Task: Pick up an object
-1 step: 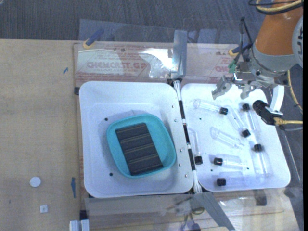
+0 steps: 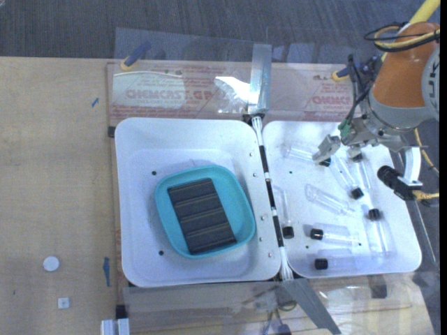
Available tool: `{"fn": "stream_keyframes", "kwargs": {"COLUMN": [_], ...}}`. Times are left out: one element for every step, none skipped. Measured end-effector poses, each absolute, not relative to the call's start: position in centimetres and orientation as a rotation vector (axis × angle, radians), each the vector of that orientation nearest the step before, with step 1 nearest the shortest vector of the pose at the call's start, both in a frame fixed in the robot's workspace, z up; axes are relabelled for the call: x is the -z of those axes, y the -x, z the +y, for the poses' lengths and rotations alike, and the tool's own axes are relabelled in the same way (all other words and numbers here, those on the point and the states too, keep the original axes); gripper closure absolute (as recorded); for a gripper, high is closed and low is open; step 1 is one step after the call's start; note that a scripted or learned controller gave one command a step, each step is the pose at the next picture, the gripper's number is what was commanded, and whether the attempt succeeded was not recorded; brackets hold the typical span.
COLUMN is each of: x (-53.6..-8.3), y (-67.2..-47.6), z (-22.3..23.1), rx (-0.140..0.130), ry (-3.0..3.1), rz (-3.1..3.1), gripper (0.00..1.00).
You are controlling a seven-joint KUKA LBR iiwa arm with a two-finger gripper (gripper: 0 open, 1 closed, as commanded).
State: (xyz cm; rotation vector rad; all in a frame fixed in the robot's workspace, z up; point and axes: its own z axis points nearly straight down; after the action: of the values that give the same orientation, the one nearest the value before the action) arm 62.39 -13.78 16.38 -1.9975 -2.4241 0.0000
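The right bin point(image 2: 401, 253) holds several clear plastic tubes with black caps: one point(image 2: 327, 199) lies near the middle, one point(image 2: 336, 238) nearer the front, and one point(image 2: 349, 179) lies under the arm. A loose black cap point(image 2: 320, 263) sits by the front wall. My gripper point(image 2: 340, 152) hangs over the back of this bin, open, with nothing between its fingers. Just to its left lies another tube point(image 2: 296, 152). In the left bin point(image 2: 133, 187) a teal tray point(image 2: 167, 218) carries a dark grey ridged block point(image 2: 201, 215).
A clear plastic sheet with red lettering point(image 2: 160, 93) and a metal bracket point(image 2: 260, 79) stand behind the bins. The arm's orange band point(image 2: 405, 75) and cables rise at the right. A small white disc point(image 2: 51, 263) lies on the wooden bench at the left.
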Motion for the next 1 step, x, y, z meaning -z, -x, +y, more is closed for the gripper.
{"fn": "stream_keyframes", "kwargs": {"x": [-10.24], "y": [-61.95], "z": [-21.61], "rx": [0.013], "ry": [2.135], "rz": [-2.299], "gripper": [0.0]}}
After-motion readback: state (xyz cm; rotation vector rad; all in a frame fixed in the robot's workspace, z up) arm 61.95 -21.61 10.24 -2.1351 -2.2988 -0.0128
